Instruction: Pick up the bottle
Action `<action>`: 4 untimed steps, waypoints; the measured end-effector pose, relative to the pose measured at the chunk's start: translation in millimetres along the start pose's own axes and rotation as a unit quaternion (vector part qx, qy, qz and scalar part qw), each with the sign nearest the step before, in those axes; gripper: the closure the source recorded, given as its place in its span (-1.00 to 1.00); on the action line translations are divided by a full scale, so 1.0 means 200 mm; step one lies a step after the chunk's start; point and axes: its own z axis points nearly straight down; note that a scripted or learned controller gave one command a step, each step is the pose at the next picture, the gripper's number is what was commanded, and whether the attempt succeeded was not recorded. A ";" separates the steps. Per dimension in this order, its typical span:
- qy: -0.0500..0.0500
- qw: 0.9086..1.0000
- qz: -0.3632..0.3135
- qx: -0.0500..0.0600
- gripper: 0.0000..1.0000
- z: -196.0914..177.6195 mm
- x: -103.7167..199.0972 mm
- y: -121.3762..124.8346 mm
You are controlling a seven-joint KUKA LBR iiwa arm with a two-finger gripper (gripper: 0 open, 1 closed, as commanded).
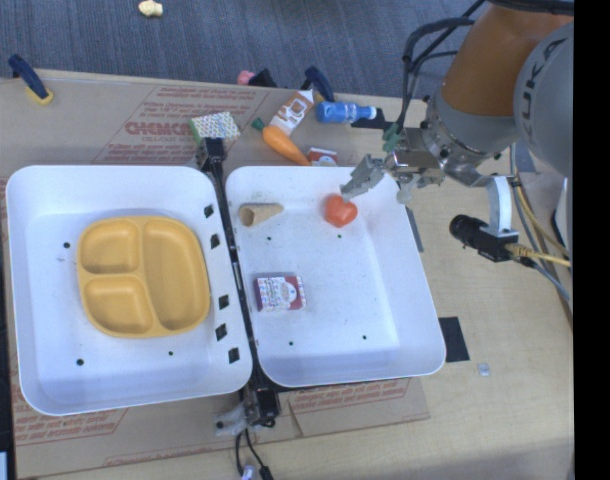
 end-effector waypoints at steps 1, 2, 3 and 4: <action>0.000 0.985 0.173 0.000 -1.00 1.00 -0.09 -0.10; 0.001 0.985 0.171 0.002 1.00 0.95 -0.09 -0.10; 0.001 0.974 0.227 0.001 1.00 0.76 0.24 -0.44; 0.002 0.960 0.281 0.002 1.00 0.69 0.23 -0.57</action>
